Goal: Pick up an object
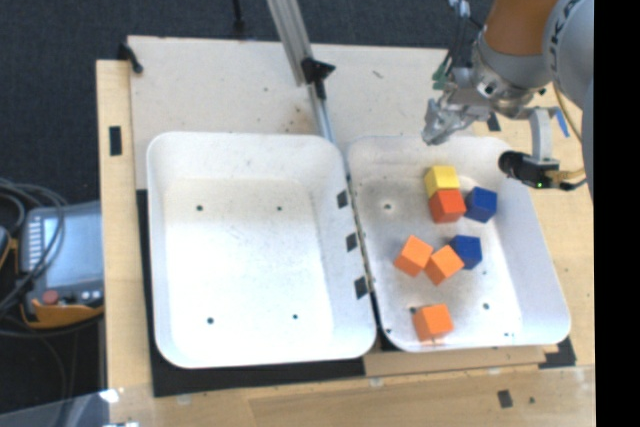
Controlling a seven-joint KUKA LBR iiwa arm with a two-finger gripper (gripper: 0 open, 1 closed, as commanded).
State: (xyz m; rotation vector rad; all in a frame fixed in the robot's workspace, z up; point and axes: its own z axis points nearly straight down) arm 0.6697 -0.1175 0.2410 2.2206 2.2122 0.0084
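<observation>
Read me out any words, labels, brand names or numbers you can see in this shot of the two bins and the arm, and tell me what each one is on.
No readable text.
Arm's orange band and gripper: no legible marking.
Blocks, such as the yellow block, and the right bin: plain faces.
Grey device with a screen at the left edge: any lettering is too small and blurred to read.
Dark marks on the left bin: specks and holes, not characters.

one fixed camera looks down from above the bench point(115, 245) at a slant. both white bins point(250, 245) sit in frame, moderately near.
</observation>
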